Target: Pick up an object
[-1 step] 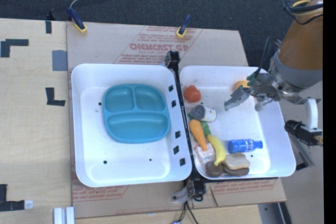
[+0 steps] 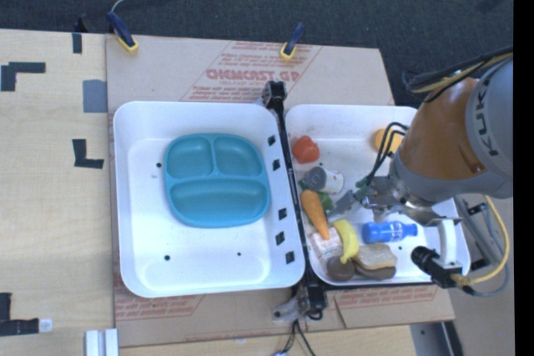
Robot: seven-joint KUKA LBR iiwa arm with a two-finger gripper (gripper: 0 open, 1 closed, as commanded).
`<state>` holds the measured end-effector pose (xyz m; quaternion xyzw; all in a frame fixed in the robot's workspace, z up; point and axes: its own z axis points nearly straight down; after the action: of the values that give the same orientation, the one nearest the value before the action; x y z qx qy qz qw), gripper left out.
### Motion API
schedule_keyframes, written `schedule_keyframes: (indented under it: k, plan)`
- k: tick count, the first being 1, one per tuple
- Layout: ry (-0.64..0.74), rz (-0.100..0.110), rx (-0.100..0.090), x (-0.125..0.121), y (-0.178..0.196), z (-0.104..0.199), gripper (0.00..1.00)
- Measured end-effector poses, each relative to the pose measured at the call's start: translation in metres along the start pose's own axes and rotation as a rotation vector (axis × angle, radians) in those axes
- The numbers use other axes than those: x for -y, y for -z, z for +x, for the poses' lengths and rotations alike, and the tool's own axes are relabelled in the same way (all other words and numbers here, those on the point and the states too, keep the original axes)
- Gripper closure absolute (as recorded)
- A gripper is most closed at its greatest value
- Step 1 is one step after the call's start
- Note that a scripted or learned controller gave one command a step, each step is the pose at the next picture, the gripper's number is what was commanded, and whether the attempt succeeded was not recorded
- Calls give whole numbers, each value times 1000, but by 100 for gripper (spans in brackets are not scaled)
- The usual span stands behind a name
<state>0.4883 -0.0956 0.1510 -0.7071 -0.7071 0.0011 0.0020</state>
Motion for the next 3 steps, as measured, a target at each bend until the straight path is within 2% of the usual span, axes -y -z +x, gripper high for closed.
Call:
schedule_keyframes:
  k: [1,2,3]
  plan:
    - [0,-3,0,4,-55,-4,0]
    - [0,-6,1,-40,-64,0,0]
    - [-1,-7,3,-40,-54,-1,100]
